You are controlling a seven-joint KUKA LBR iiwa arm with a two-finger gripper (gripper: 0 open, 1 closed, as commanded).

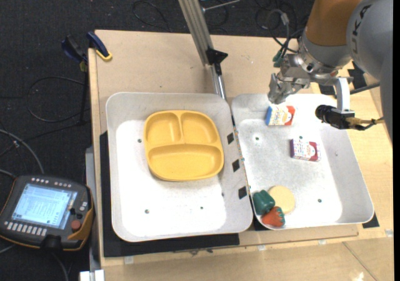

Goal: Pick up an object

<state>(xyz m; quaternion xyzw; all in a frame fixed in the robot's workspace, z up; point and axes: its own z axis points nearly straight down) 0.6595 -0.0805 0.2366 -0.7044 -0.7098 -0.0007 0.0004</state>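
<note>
My gripper [279, 93] hangs over the far left part of the right bin [350, 167], just above a small blue, white and red carton [280, 115]. Its tips sit right at the carton's top edge; whether they touch it I cannot tell. A purple and white packet [304, 149] lies in the middle of that bin. At the bin's near left corner sit a green piece [263, 200], a red piece [273, 216] and a pale yellow disc [282, 197].
A yellow divided plate [183, 145] rests in the left bin [125, 167]. A slanted metal pole [194, 14] runs from the top down to the gap between the bins. A teach pendant [45, 211] lies at the lower left, off the bench.
</note>
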